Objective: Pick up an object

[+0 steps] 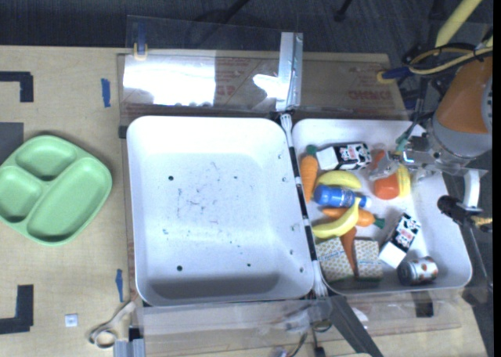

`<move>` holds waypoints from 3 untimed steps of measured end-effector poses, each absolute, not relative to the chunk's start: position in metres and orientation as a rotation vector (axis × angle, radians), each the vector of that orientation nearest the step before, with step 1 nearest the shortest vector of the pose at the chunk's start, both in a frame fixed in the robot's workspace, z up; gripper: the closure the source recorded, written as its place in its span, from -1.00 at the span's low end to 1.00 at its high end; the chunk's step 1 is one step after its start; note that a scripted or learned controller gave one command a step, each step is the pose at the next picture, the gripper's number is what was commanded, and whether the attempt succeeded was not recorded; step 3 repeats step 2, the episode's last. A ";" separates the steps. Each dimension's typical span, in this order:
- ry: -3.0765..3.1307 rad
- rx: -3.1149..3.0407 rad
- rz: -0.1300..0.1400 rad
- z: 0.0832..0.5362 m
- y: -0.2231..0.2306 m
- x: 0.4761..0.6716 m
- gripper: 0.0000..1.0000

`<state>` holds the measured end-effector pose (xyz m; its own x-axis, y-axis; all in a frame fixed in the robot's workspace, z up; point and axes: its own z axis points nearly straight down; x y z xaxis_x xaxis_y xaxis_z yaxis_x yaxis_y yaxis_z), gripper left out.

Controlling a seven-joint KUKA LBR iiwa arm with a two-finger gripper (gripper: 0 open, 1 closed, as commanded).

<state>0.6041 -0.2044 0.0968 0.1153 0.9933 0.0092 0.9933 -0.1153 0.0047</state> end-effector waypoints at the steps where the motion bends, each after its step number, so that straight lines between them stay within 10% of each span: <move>1: -2.089 -2.341 -0.017 0.106 -0.203 0.605 1.00; 2: -2.114 -2.326 -0.001 0.210 -0.194 0.582 1.00; 3: -2.114 -2.326 -0.001 0.210 -0.194 0.582 1.00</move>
